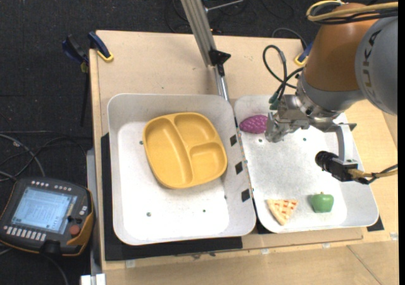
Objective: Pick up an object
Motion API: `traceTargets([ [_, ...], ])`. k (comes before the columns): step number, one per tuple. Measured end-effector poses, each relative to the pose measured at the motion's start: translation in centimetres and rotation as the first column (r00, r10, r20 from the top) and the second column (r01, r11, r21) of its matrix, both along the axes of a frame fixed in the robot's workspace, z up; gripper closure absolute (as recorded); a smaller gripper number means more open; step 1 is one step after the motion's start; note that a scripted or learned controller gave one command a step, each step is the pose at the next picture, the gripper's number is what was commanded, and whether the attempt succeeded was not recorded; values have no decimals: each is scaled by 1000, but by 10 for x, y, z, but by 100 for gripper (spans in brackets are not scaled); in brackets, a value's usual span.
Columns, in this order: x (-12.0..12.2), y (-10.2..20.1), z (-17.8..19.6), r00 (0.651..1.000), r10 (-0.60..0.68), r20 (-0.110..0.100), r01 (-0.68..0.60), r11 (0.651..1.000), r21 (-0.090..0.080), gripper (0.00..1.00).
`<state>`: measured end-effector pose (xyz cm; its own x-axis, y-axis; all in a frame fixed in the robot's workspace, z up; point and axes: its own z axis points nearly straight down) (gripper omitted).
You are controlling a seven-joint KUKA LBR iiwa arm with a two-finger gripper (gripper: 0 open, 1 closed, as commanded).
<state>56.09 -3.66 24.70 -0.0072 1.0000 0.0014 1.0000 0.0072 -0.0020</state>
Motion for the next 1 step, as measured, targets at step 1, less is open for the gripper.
traceTargets([
  [1, -15, 58, 4, 1000, 1, 1, -1, 1000, 1, 100],
])
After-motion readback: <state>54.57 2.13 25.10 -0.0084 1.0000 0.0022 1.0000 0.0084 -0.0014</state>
